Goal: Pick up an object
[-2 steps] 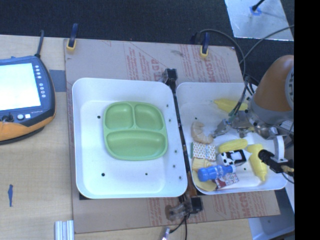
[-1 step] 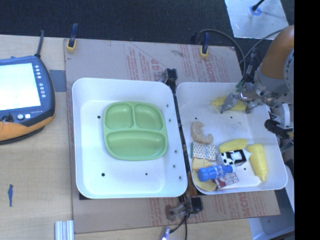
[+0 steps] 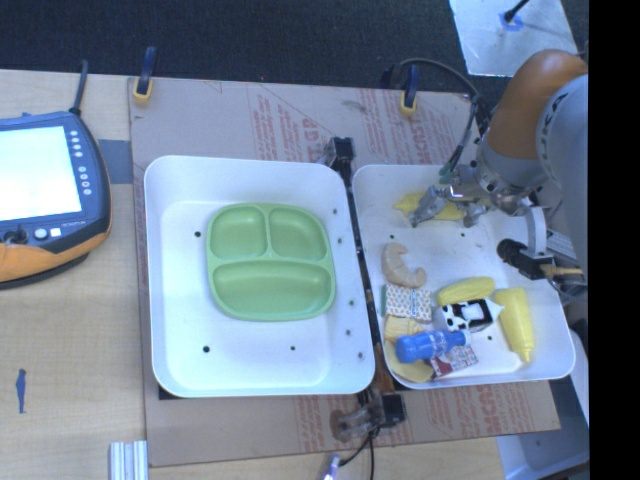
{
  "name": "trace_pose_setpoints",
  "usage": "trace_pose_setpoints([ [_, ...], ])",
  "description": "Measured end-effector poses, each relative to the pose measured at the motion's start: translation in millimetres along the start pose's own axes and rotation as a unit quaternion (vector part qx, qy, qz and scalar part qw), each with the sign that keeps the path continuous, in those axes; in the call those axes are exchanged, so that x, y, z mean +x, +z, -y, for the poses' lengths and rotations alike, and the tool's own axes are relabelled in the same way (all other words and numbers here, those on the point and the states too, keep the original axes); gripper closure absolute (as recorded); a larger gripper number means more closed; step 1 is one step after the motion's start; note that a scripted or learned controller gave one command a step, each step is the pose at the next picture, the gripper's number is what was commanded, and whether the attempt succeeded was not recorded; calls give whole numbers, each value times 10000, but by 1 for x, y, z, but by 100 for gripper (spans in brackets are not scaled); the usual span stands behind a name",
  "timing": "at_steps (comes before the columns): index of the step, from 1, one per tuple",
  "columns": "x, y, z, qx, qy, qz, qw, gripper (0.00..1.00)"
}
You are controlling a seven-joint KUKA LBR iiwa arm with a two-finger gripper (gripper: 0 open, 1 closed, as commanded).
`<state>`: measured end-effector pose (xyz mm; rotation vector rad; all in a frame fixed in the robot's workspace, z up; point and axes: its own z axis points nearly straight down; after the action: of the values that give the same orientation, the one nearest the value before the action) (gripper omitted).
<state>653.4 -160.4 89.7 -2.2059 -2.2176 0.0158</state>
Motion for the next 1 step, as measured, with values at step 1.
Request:
trace_pose_setpoints([
  [1, -52, -2, 46, -66, 12, 12, 10000, 0],
])
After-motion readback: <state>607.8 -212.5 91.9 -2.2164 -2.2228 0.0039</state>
